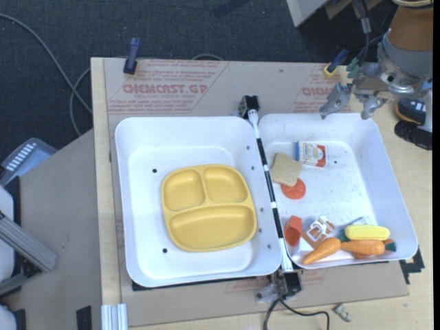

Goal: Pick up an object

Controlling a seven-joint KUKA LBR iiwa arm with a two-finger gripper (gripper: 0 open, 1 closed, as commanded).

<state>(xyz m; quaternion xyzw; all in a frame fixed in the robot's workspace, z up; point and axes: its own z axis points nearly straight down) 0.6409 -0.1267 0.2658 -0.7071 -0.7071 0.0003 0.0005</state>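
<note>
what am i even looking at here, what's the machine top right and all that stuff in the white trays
One camera looks down at a slant on a workbench. The grey and orange machine at top right is a robot arm. Its end effector, the two-fingered grasping part, hangs open above the far edge of the right bin and holds nothing.

The left bin holds a yellow divided plate. The right bin holds toy food: a small carton, a slice of bread, a red tomato slice, and near the front edge a carrot, a corn cob and a few smaller pieces.

The job is to pick up one object; nothing is lifted yet.
</note>
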